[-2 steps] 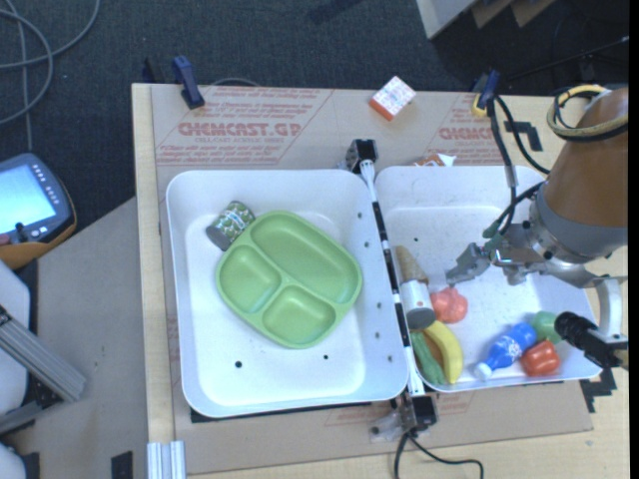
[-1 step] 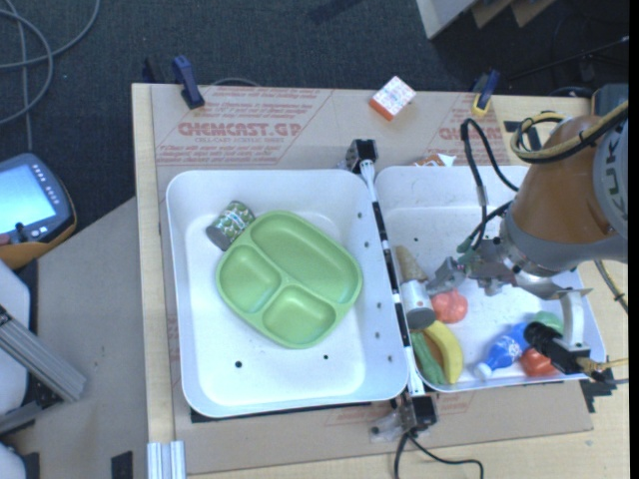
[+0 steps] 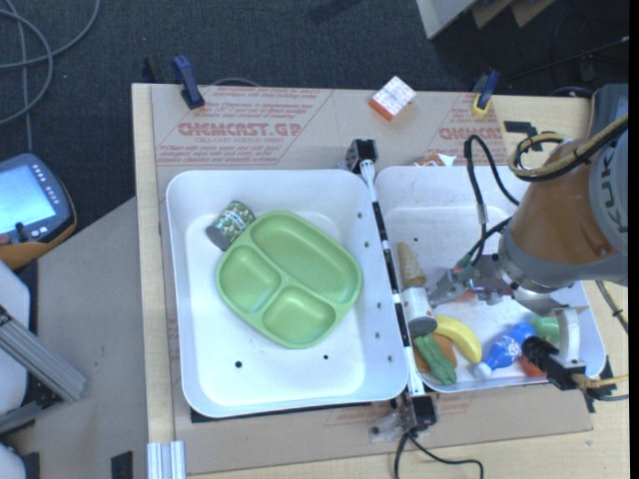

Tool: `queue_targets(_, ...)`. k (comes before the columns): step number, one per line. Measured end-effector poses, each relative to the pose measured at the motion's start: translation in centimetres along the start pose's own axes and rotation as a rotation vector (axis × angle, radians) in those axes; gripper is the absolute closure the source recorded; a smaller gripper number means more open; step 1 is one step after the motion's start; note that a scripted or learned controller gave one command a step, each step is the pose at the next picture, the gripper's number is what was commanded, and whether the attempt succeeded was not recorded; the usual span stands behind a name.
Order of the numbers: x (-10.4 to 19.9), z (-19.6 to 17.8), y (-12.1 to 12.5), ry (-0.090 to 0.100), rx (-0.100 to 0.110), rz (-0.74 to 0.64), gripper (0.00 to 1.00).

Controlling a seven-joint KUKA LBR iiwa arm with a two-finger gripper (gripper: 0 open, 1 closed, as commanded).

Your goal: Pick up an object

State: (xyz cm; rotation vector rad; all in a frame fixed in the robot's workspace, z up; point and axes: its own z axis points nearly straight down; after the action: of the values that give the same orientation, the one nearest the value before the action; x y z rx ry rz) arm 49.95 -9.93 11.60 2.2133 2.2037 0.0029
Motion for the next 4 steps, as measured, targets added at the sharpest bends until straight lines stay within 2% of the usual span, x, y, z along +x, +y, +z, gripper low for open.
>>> queue_targets(1,-4.9,3.4,3.1,0.008,0.011,-0.002,0.0)
queue_targets(2,-4.6,2.2,3.1,0.01,0.01,-0.003,1.0)
queue_targets(3,0.1,3.3,10.9,0.012,0.008,-0.011,1.0)
queue_targets(4,2.1,-7.5,10.1,0.011,0.002,-0.008,1.0)
